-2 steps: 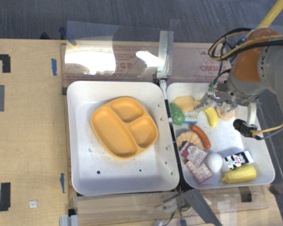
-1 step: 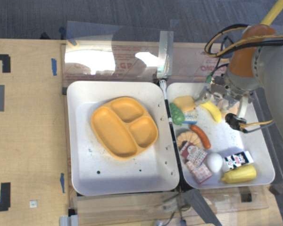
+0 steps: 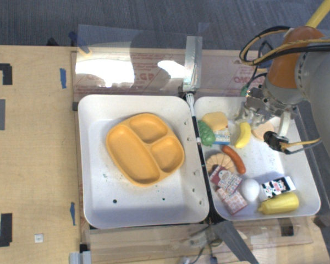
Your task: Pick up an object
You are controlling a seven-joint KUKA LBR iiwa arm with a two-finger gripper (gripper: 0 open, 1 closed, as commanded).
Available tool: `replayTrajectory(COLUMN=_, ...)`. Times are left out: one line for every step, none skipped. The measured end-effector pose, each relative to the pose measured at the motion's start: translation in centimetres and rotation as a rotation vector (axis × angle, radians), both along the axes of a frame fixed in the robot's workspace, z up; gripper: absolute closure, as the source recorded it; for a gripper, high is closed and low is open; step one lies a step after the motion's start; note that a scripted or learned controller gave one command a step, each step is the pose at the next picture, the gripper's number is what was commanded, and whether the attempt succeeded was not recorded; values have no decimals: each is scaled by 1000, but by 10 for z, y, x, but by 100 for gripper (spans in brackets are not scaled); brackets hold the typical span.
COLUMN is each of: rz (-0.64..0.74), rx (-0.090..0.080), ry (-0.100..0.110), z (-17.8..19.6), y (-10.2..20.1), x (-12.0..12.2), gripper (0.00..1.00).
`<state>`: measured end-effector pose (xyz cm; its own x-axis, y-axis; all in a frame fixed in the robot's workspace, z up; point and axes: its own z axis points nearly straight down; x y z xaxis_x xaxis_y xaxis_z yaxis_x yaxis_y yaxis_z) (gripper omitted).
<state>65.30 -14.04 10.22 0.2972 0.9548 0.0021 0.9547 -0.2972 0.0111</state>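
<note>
**Yellow banana under the gripper**

We see toy food crowded in the right bin (image 3: 308,172), an orange tray (image 3: 146,147) alone at centre-left. Our arm (image 3: 297,65) leans in from upper right, gripper (image 3: 258,114) low beside the banana (image 3: 242,135). Its finger spread we cannot tell.

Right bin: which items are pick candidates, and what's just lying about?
Job:
gripper
banana
hot dog
white egg
green vegetable
yellow squash
snack packet

Lying about:
orange divided plate in left bin
blue tape
</note>
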Motion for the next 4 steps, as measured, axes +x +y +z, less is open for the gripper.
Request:
replayTrajectory(rz=-23, rx=3, ry=3, z=119, y=68, x=17, gripper=100)
replayTrajectory(rz=-257, rx=4, ry=19, z=83, y=135, x=13, gripper=100)
replayTrajectory(rz=-258, rx=3, ry=17, z=84, y=134, x=13, gripper=0)
replayTrajectory(rz=-672, rx=4, ry=18, z=80, y=100, x=-51, gripper=0)
